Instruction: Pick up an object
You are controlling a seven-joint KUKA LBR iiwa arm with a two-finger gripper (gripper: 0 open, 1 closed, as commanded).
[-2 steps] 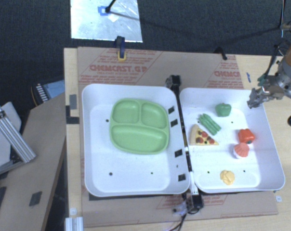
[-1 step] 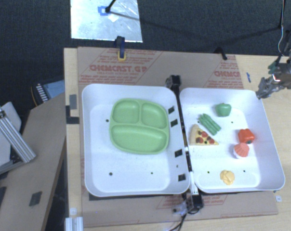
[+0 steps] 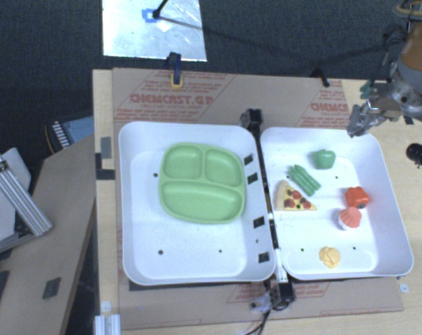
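Observation:
The right bin (image 3: 389,180) holds a green pepper (image 3: 324,159), a green bean bundle (image 3: 304,179), a pizza slice (image 3: 293,197), a red-orange fruit (image 3: 357,197), a pink strawberry-like piece (image 3: 350,218) and a small yellow piece (image 3: 329,257). My gripper (image 3: 358,123) hangs above the bin's far right corner, up and to the right of the green pepper, with nothing seen between its fingers. The left bin (image 3: 137,243) carries a green divided plate (image 3: 200,182).
A black clip divider (image 3: 260,187) joins the two bins. A cardboard sheet (image 3: 218,93) lies under them. A shiny metal sheet (image 3: 154,19) lies at the back left. Aluminium framing (image 3: 12,187) stands at the left edge.

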